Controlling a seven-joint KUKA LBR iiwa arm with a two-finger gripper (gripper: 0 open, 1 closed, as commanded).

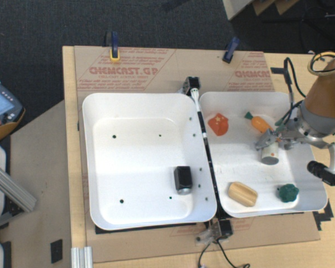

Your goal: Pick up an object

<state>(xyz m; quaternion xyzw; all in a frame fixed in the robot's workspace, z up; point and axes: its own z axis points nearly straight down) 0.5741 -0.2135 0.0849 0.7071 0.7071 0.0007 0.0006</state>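
Observation:
My gripper (267, 150) hangs low over the right bin (234, 103), in its right half. An orange carrot-like toy (259, 123) lies just behind and left of it. A red strawberry-shaped toy (218, 124) sits further left, near the divider. In front of the gripper, a tan bread-like block (243, 194) lies to its left and a green lump (288, 192) to its right, near the bin's front edge. A small black block (183, 179) rests in the left bin (100, 149), at its front right. Nothing shows in the gripper's grasp.
The grey arm with its orange band (325, 96) reaches in over the right bin's right edge. Cables run along the divider between the bins. Blue clamps (114, 42) hold the cardboard base at the back.

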